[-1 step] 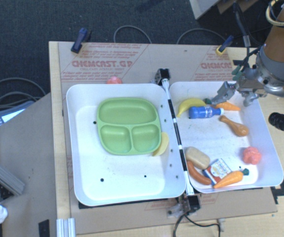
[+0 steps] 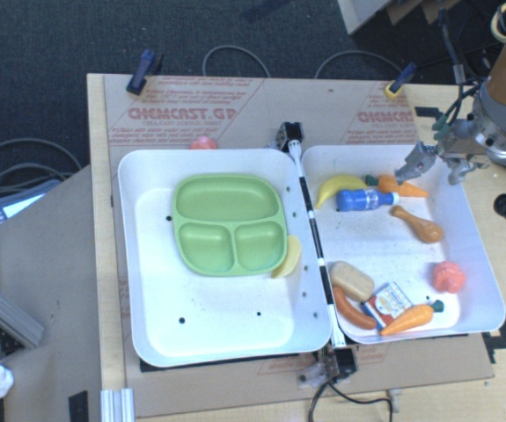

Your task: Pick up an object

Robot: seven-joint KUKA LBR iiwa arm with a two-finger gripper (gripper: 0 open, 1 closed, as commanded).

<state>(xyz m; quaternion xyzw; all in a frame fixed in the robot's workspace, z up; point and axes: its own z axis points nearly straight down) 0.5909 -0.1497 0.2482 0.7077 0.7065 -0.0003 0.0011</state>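
My gripper [image 2: 435, 167] hangs over the far right corner of the right bin [image 2: 486, 262], open, with nothing between its fingers. Just left of and below it lie a small orange carrot [image 2: 404, 187], a blue bottle [image 2: 364, 200] and a yellow banana [image 2: 340, 185]. A tan drumstick [image 2: 419, 225] rests in the middle of the bin. Toward the near side are a pink lump [image 2: 449, 276], a bread roll [image 2: 352, 280], a sausage [image 2: 355, 311], a small printed packet [image 2: 390, 299] and a larger carrot [image 2: 408, 318].
The left bin [image 2: 147, 297] holds a green divided plate [image 2: 231, 222] with a yellow piece [image 2: 288, 258] at its right edge. A pink object [image 2: 203, 142] lies on the board behind that bin. Blue clamps [image 2: 142, 71] grip the board's far edge.
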